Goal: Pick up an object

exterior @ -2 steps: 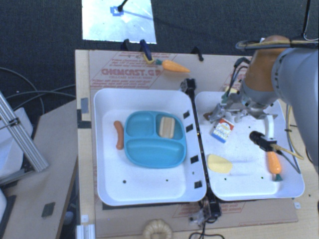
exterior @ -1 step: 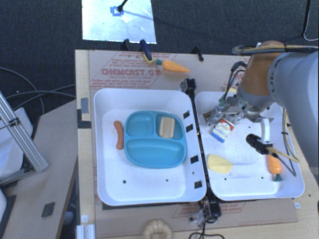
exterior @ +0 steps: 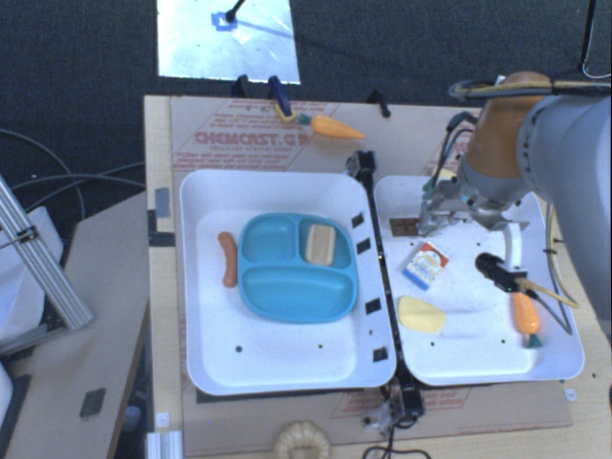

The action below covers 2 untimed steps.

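White bins sit side by side on a bench. A grey arm (exterior: 564,151) reaches in from the right, its gripper (exterior: 432,216) over the far left part of the right bin (exterior: 564,352); whether it is open or closed cannot be made out. Near it lie a small carton (exterior: 426,264), a yellow piece (exterior: 421,315) and a carrot (exterior: 526,316). The left bin (exterior: 206,352) holds a blue divided plate (exterior: 287,295) with bread (exterior: 320,245) in its upper right compartment, and a sausage (exterior: 228,258) beside it.

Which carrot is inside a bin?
The right carrot, lying in the right bin near its right wall. The far carrot lies outside, on the board.
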Available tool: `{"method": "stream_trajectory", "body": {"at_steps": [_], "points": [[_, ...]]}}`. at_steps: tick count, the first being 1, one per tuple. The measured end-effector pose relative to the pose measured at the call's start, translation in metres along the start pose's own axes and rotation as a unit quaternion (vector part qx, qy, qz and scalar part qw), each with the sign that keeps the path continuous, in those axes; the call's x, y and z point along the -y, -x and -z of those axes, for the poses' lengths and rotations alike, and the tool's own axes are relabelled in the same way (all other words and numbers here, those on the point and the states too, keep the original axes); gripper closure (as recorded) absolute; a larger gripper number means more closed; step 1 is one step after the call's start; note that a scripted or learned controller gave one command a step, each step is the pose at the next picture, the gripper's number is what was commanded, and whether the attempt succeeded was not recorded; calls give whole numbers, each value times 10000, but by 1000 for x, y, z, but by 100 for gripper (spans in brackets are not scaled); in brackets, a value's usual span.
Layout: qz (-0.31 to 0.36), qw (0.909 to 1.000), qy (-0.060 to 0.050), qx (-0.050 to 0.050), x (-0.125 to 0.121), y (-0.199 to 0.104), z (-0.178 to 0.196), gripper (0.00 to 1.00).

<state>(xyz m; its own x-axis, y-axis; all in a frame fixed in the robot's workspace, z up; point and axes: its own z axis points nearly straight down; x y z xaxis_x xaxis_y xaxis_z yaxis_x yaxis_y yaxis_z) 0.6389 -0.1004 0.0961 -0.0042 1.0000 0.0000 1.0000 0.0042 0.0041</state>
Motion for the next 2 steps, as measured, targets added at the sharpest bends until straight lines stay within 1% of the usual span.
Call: {"method": "stream_trajectory", "body": {"at_steps": [1, 2], "points": [[-2, 10000, 19, 5, -6, 4, 64, 100], [2, 10000, 15, 4, -4, 5, 109, 100]]}}
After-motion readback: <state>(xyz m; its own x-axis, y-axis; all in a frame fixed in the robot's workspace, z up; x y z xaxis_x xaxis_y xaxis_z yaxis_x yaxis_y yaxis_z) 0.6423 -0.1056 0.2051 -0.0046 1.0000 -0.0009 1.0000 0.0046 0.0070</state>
